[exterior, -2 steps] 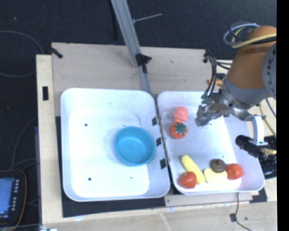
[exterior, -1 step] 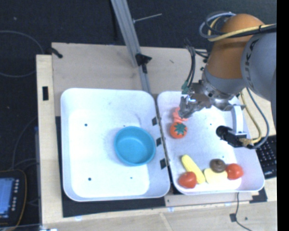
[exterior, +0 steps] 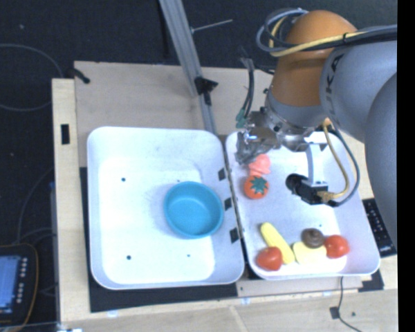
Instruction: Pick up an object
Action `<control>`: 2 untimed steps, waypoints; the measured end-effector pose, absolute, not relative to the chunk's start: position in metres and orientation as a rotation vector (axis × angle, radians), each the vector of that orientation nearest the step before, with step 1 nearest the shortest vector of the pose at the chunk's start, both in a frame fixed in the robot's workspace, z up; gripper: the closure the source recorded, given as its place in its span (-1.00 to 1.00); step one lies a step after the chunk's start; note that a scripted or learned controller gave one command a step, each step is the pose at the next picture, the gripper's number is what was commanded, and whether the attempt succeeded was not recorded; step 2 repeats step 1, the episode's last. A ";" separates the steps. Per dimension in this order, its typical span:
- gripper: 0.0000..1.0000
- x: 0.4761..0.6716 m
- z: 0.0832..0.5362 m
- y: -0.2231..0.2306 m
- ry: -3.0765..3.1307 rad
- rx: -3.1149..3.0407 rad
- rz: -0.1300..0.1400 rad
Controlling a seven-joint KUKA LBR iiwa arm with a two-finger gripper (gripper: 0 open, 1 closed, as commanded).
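Camera view: fingers (exterior: 250, 146) touch pink object (exterior: 261, 164) above strawberry (exterior: 256, 187).

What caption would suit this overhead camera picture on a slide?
Gripper poised over a pink toy in the right bin; blue bowl sits in the left bin.

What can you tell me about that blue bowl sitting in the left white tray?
The blue bowl is small, round and shallow, a bright sky blue that looks like smooth plastic. It sits upright, open side up, with nothing visible inside. It rests on the floor of the left bin, toward that bin's right side and a little below its middle, near the divide between the two bins. Only the bin floor touches it. The pincer is over the other bin, well away.
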State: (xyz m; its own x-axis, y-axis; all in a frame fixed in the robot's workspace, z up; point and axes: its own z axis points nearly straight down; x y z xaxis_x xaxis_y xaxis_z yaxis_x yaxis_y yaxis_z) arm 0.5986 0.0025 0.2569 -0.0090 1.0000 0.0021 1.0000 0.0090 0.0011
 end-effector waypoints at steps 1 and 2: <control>1.00 0.621 0.254 0.054 -2.231 -2.211 -0.001; 1.00 0.621 0.254 0.054 -2.231 -2.211 -0.001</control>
